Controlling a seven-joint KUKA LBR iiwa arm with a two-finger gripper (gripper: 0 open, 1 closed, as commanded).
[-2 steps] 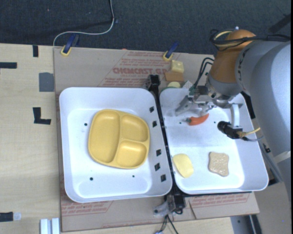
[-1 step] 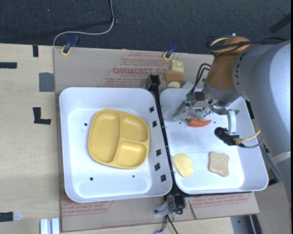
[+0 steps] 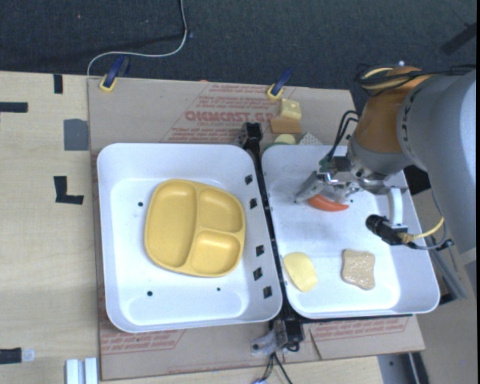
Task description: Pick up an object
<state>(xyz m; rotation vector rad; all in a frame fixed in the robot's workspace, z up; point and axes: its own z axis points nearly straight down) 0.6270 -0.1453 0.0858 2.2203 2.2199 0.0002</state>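
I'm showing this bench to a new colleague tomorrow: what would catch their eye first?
Likely the yellow divided plate lying in the left bin. Next, the grey arm with its orange band reaching from the right, its gripper low over a reddish-orange piece in the right bin.

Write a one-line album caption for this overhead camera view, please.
Robot gripper lowered at an orange-red object in the right bin.
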